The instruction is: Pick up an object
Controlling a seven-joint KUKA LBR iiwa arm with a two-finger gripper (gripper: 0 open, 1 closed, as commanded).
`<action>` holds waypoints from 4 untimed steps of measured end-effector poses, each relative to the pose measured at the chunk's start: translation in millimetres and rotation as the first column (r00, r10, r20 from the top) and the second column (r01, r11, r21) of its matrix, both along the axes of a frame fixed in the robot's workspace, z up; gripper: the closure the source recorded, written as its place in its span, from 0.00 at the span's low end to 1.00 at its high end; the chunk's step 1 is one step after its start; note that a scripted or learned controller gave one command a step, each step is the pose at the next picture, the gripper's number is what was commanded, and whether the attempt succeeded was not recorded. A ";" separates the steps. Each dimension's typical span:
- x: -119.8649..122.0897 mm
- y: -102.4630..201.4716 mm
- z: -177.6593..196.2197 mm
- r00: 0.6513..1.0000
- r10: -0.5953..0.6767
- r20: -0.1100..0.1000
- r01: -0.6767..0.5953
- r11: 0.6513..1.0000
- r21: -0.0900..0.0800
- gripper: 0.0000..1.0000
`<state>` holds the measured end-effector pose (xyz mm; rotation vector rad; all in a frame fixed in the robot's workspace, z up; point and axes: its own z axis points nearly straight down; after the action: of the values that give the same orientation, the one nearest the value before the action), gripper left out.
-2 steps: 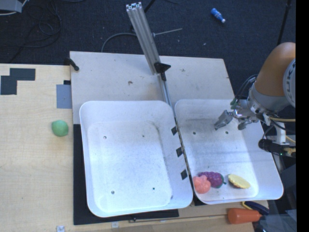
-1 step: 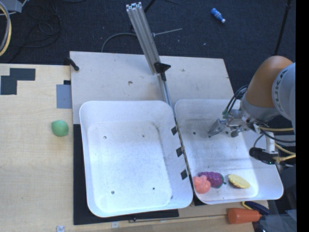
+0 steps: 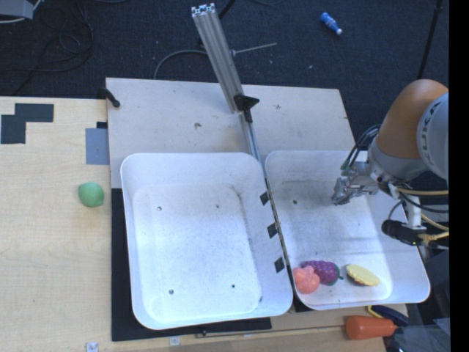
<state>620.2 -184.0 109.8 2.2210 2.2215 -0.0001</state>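
The right bin [image 3: 322, 167] holds three small things along its near edge: a pink-orange lumpy toy [image 3: 306, 279], a purple grape-like bunch [image 3: 323, 270] touching it, and a yellow flat piece [image 3: 363, 275] a little to the right. My gripper [image 3: 344, 193] hangs over the upper right part of this bin, well above and behind those objects. The fingers look close together with nothing visible between them. The grey arm with its orange band [image 3: 409, 119] comes in from the right.
The left bin [image 3: 146, 169] lies beside the right one. A green ball [image 3: 91, 194] rests on the wooden bench at far left. A metal rail [image 3: 223, 57] slants behind the bins. An orange tool handle [image 3: 370, 327] lies below the right bin.
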 end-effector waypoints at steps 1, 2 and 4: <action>2.0 2.5 62.6 1.000 0.000 0.005 0.000 1.000 -0.001 1.00; 2.4 2.0 93.8 1.000 0.000 0.002 0.000 1.000 0.000 1.00; -24.7 99.5 84.8 1.000 0.003 -0.001 -0.003 1.000 0.001 1.00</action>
<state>595.5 -84.5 194.7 2.2189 2.2260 0.0003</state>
